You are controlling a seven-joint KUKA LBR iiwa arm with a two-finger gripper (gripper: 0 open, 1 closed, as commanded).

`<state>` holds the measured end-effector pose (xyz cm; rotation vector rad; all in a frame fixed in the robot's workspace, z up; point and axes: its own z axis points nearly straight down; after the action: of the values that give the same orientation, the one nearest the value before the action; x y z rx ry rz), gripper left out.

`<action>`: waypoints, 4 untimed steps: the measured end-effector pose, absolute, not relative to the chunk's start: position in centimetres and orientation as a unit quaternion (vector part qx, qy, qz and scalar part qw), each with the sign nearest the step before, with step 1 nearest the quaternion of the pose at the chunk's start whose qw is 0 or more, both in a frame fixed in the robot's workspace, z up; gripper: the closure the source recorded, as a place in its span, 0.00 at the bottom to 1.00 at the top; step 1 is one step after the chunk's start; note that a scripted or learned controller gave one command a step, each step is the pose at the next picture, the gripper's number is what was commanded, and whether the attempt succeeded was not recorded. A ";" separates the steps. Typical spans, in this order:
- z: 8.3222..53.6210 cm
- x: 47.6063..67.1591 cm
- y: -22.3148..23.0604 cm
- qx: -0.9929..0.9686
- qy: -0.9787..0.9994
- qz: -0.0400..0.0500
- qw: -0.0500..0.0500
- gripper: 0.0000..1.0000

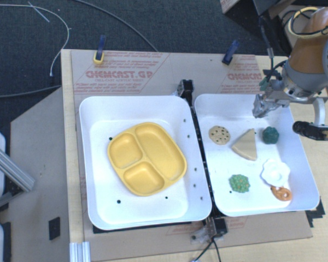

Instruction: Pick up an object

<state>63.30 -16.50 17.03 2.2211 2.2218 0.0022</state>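
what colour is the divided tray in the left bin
Yellow. The three-compartment tray shows clearly in the camera view, lying in the left white bin.

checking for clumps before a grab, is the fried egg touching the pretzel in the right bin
Touching. The camera view shows the fried egg with its lower edge meeting the top of the pretzel, no white bin floor between them.
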 end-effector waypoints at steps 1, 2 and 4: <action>22.5 63.5 -16.5 0.707 0.708 0.002 0.003 1.00; 26.3 63.6 -16.5 0.707 0.708 0.002 0.003 1.00; 27.2 60.4 -5.8 0.705 0.709 0.001 -0.002 1.00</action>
<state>60.41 -5.84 27.22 2.2168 2.2316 0.0016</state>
